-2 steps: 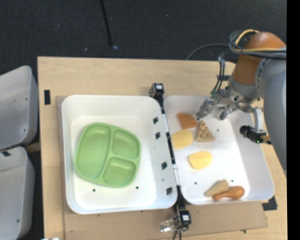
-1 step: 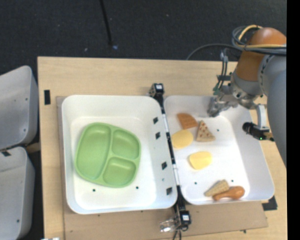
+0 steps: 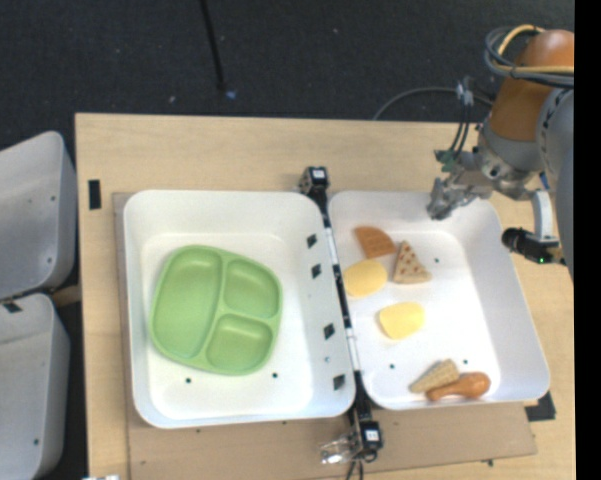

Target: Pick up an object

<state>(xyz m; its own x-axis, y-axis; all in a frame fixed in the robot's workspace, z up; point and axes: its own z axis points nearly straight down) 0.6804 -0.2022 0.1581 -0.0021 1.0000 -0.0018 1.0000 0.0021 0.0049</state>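
The right bin (image 3: 500, 298) holds several food pieces: an orange-brown piece (image 3: 374, 241), a tan wedge with dots (image 3: 410, 264), two yellow pieces (image 3: 365, 278) (image 3: 401, 320), a tan cracker wedge (image 3: 434, 376) and an orange sausage (image 3: 460, 387). My gripper (image 3: 443, 203) hangs over the bin's far rim, above and right of the orange-brown piece, with nothing seen between its fingers. It is too small and dark to tell how it stands.
The left bin (image 3: 140, 268) holds a green divided plate (image 3: 216, 310). A black divider with clips (image 3: 332, 288) runs between the bins. Grey chair shapes (image 3: 20, 228) stand left of the bench. Cables (image 3: 410, 103) loop near the arm.
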